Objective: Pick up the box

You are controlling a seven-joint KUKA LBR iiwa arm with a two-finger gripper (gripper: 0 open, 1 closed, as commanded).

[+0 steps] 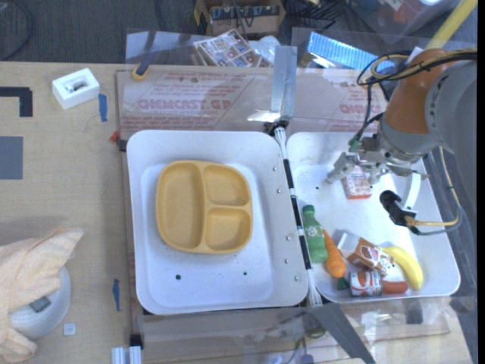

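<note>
Bench with two shallow white bins side by side, seen from above at a slant

Left white bin (151, 271): holds one yellow plastic divided plate (204, 205) with three compartments, lying flat near the bin's middle

Right white bin (447, 268): holds the remaining items
- Small white and red-orange printed box (358, 186), the task's thing: lies flat on the bin floor in the upper middle part of this bin, well apart from the cluster of food items at the near end
- Green plastic bottle (311, 233): lies along the bin's left wall
- Orange toy carrot (334, 256): just beside the bottle, to its right
- Yellow toy banana (406, 265): near the front right corner
- Brown and white printed carton (370, 255): between carrot and banana, touching the banana
- Red and white can (365, 281): on its side at the front edge, just below the carton

Arm: grey with orange band, reaching in from the right
- Two-finger gripper (355, 167): directly over the box, metal fingers (337, 168) splayed apart; one finger stands left of the box, the other at its upper right; released, grasping nothing; whether the tips touch the box cannot be told

Bench surround: small white rectangular device (76, 88) at upper left; pale crumpled cloth (34, 260) at lower left
</note>
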